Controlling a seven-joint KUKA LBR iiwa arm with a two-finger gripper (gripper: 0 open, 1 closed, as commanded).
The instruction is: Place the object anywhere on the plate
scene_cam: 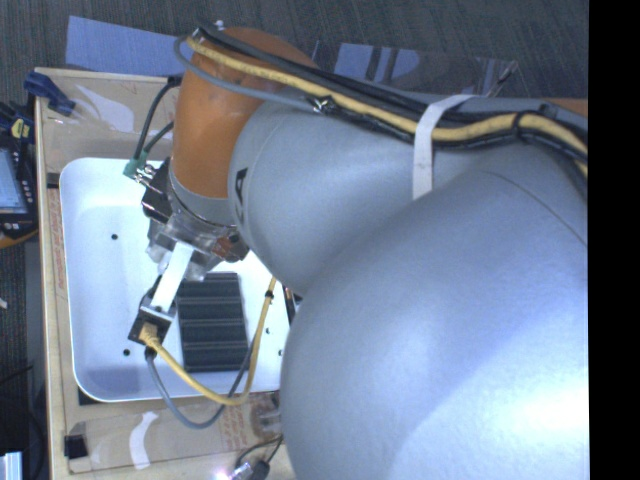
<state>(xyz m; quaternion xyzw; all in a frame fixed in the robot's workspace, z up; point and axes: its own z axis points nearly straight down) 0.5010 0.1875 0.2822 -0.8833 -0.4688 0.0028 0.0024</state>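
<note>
Across the right of the camera view, the grey arm covers most of the table, its orange band above the white bin. Below the band sits the pincer; apart or together cannot be told. A dark ribbed block lies flat on the bin floor just beside it, near the bin's lower edge, with bare floor to its left.

A shallow white bin sits on the pale wooden desk. Beyond the desk's far edge, a blue sheet lies on the grey carpet floor. A dark device sits at the far left.
</note>
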